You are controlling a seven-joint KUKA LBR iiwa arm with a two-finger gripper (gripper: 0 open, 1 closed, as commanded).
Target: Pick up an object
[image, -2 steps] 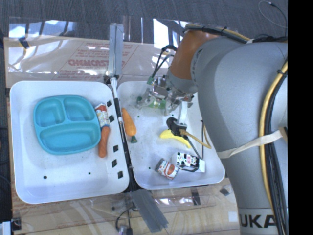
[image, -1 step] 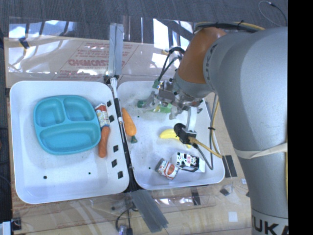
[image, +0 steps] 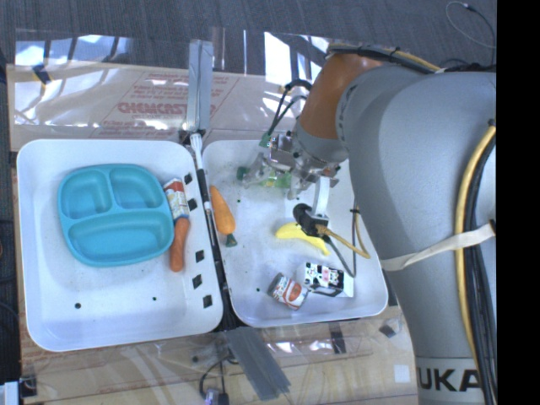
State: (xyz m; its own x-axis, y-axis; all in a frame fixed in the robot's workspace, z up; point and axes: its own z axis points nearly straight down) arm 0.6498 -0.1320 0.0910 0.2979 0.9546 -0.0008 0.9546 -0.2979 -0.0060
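Note:
My gripper (image: 274,171) hangs low over the back of the right bin (image: 253,306), under the arm's orange band. A small green object (image: 245,175) lies just to its left, close to it, and I cannot tell whether they touch. In the same bin an orange carrot (image: 222,211) lies along the left wall. A yellow banana (image: 297,234) rests near the middle. A small red and white can (image: 287,291) and a black and white box (image: 327,278) sit at the front.
The left bin (image: 51,310) holds a blue divided plate (image: 114,213). Beside the plate, by the bin's right wall, lie a second carrot (image: 178,245) and a red-labelled tube (image: 175,198). The grey arm covers the right bin's right side.

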